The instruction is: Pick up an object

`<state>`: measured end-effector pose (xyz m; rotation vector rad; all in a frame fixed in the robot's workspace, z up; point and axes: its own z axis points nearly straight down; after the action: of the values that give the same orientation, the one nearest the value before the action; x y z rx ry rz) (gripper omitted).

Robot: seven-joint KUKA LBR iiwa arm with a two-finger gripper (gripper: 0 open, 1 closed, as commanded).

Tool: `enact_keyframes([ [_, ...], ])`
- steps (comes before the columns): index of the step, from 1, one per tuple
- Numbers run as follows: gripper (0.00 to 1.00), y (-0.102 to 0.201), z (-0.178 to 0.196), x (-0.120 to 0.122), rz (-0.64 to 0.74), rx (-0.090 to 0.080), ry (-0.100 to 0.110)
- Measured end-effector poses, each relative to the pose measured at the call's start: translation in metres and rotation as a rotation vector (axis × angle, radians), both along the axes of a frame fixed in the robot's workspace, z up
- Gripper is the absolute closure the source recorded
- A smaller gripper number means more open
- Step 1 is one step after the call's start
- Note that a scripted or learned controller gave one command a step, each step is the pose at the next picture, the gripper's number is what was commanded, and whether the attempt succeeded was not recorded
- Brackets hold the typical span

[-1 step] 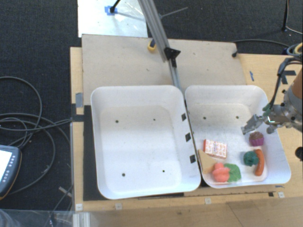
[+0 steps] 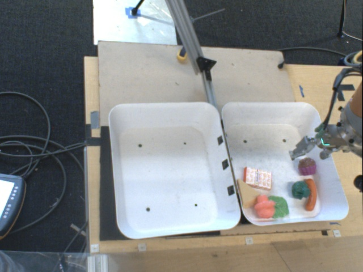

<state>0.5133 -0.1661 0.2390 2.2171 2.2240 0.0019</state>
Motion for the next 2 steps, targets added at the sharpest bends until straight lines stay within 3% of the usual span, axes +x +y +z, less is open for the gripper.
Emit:
enact_keyframes([
  [2,0.0,-0.009,-0.105,0.007,-0.003,0.001,0.006],
])
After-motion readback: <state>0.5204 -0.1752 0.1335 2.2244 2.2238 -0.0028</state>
